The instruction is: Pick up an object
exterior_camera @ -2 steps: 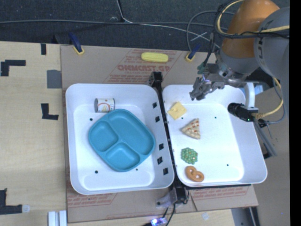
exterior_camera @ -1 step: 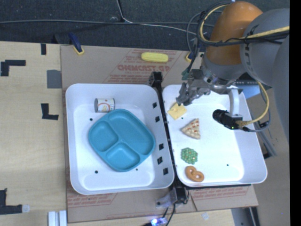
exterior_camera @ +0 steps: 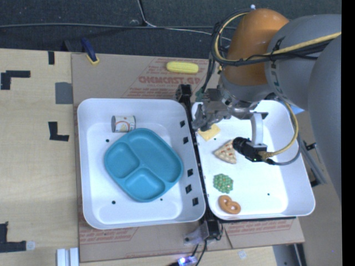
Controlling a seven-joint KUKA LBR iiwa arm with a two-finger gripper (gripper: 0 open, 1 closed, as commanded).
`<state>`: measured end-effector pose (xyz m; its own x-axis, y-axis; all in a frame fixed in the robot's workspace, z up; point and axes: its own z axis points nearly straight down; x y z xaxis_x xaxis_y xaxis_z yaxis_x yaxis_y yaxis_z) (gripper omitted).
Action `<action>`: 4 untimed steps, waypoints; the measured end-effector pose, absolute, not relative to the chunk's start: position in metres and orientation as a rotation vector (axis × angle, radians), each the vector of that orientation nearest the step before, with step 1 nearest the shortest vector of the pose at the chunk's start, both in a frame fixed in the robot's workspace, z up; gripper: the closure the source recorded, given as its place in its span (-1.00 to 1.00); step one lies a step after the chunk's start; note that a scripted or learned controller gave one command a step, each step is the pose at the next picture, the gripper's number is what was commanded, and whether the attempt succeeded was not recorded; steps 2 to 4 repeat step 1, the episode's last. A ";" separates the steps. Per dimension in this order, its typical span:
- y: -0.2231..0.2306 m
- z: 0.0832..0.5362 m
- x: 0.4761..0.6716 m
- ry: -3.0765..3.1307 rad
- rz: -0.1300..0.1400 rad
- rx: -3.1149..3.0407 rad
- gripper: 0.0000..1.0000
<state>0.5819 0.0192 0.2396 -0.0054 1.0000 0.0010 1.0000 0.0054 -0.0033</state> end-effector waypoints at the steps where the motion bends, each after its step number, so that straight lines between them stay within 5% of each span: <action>1: 0.070 0.224 0.568 -2.225 0.004 -2.214 1.00; 4: 0.070 0.224 0.568 -2.225 0.004 -2.214 1.00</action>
